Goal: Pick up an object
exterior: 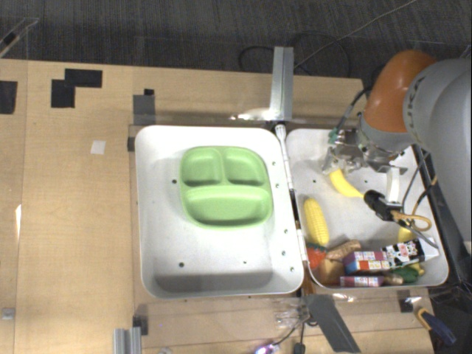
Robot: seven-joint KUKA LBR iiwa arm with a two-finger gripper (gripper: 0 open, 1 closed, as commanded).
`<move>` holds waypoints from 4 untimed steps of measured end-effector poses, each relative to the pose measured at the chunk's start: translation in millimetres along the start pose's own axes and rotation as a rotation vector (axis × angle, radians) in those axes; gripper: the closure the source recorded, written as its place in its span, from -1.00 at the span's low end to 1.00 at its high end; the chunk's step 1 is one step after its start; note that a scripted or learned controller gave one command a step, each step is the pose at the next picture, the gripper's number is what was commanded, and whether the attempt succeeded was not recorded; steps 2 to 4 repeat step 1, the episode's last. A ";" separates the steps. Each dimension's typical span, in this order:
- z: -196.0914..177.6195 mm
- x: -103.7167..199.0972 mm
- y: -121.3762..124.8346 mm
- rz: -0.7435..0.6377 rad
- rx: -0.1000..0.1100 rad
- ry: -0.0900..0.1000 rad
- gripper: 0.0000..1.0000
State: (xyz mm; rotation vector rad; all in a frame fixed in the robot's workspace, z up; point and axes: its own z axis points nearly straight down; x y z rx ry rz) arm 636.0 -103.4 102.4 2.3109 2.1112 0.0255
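Underneath, a wooden bench (66, 220) bears two white bins (158, 271) beside dark carpet (147, 13).

The arm (435, 94) runs off the right edge, and its wrist covers the banana's (345, 184) upper end; the jumbled toys (376, 260) are too small to identify.

Yellow banana (345, 184) aslant in right bin (439, 271)

- Bins (158, 271): white.
- Plate (223, 185): light green.
- Banana (344, 184): yellow.
- Corn (316, 222): yellow, kernelled.
- Box (371, 260): red, with white and blue print.
- Arm (435, 102): grey, with an orange band (391, 87).
- Bench (66, 220): pale wood, with black squares.
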 end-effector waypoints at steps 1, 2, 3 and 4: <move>-84.1 59.7 7.3 0.036 0.013 -0.003 1.00; -84.1 59.7 7.3 0.036 0.013 -0.003 1.00; -84.1 59.7 7.3 0.036 0.013 -0.003 1.00; -84.1 59.7 7.3 0.036 0.013 -0.003 1.00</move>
